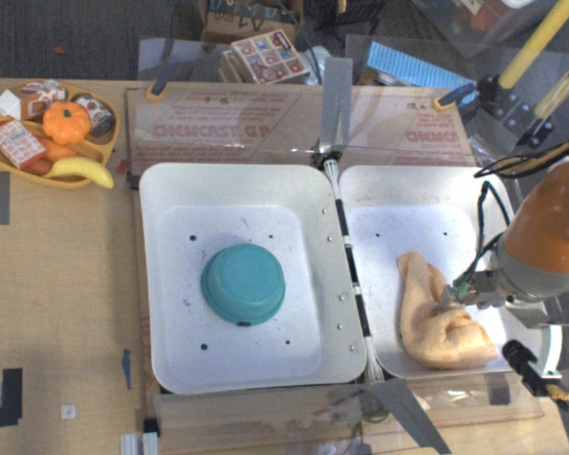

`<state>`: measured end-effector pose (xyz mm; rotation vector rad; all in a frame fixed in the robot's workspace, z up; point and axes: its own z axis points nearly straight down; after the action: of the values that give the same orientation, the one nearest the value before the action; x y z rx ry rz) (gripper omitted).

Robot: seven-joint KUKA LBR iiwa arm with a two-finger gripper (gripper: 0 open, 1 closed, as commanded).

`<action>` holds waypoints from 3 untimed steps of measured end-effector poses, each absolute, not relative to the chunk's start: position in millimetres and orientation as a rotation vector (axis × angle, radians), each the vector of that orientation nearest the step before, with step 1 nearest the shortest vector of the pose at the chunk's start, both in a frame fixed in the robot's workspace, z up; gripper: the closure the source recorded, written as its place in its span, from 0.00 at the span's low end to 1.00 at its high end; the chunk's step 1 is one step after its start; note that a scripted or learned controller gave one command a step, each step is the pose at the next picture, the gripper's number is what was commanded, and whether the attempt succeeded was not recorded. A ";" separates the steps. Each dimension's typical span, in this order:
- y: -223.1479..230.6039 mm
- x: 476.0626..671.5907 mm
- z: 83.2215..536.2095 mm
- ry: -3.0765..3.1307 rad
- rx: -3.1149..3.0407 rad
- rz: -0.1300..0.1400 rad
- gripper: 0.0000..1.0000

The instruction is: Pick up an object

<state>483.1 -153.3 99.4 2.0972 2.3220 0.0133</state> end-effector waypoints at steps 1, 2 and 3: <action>-153.3 483.1 99.4 2.322 2.097 0.013 0.00; -110.2 529.4 89.3 2.180 2.249 0.009 0.00; -141.5 481.5 88.7 2.235 2.199 0.007 0.00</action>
<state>481.5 -141.5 88.7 2.1992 2.2345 0.0074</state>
